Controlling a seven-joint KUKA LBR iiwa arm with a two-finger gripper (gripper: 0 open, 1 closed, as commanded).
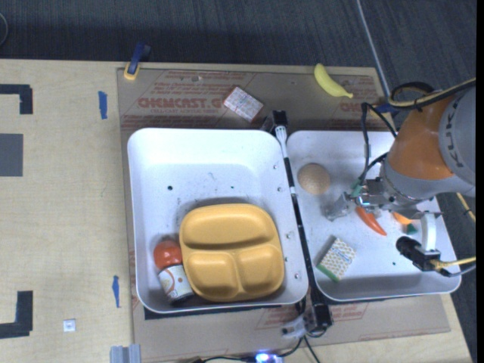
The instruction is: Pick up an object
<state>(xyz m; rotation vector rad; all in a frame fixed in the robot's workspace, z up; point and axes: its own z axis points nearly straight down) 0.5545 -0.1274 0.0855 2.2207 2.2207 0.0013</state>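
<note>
The gripper hangs low in the right bin, just above an orange carrot-like piece; whether it is clenched or released I cannot tell. A tan ball sits near, to the camera's left, and a small patterned packet lies nearer the front wall. The left bin holds a yellow divided tray (beside a red-capped white bottle).
</note>
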